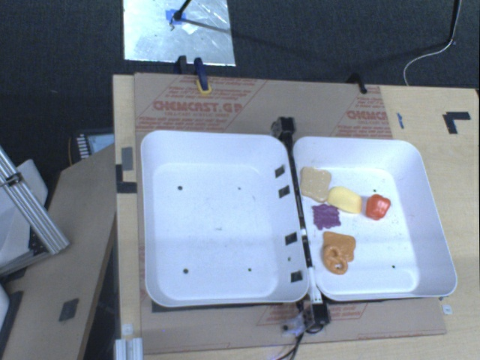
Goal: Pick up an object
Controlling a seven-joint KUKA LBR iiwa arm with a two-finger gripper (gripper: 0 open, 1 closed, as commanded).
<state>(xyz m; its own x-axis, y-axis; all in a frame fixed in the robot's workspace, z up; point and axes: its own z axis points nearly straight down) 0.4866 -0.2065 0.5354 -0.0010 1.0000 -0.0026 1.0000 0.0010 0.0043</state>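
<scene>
Plastic toy foods sit clustered in the left half of the right bin [420,201], close to the divide between the two bins. Nearest the top is a tan slice of bread [315,184], flat with rounded corners and a matte, slightly mottled face. Touching its lower right edge lies a smooth pale yellow lemon-shaped piece [345,199], oval and glossy. Just beside that, to the right, rests a red tomato-like piece [377,206], rounded and shiny with a bright highlight on top. Below the bread is a small purple bunch of grapes [325,216], flat and ragged at the edge, with a bumpy surface. Near it, lower still, is an orange-brown pretzel [337,251], thick, knotted and pierced with holes.

Both bins are shallow white trays of thin moulded plastic with rounded corners and raised rims; the left bin [161,171] shows a few small dark dots on its floor. Black clips [283,192] run down the seam between them. Beneath lies a brown cardboard sheet [225,103] printed in red lettering.
</scene>
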